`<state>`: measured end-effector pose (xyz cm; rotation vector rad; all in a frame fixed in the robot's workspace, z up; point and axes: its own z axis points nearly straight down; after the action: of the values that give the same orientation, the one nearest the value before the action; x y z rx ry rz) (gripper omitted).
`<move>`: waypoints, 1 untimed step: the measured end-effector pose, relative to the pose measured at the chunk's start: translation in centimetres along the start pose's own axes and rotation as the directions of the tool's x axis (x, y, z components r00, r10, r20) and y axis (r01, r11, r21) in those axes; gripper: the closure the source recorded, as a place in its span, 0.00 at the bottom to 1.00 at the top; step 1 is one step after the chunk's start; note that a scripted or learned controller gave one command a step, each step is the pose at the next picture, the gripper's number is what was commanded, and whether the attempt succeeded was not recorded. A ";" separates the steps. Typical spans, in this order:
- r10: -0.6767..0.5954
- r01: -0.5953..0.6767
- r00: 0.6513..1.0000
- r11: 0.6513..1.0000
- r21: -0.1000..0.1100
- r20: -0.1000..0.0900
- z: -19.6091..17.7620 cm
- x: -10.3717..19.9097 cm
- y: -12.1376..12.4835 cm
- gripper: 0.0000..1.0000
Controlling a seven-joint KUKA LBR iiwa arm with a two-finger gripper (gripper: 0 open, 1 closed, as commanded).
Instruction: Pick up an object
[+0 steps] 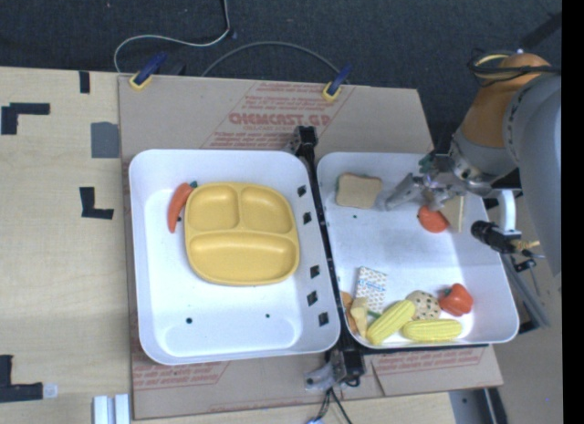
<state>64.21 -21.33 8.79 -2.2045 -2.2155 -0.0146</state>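
I am reaching in from the right over the right bin, my gripper hanging above its upper part, and I cannot tell how it is set. A small red-orange tomato-like toy is lying just below it, close enough that I cannot tell whether we are touching. A tan bread slice is resting to the left of it, near the divider between the bins. Along the bin's lower edge, two yellow corn cobs, a patterned cracker, a round cookie and a red strawberry-like piece are sitting bunched together. In the left bin, a yellow divided plate is lying flat, with an orange carrot lying just beside its upper left rim.
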 end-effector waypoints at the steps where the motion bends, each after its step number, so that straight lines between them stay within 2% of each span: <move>1: -0.002 0.002 1.000 1.000 0.004 -0.001 0.0 -0.1 0.4 0.00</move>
<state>64.61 -21.39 8.78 -2.1997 -2.2156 -0.0117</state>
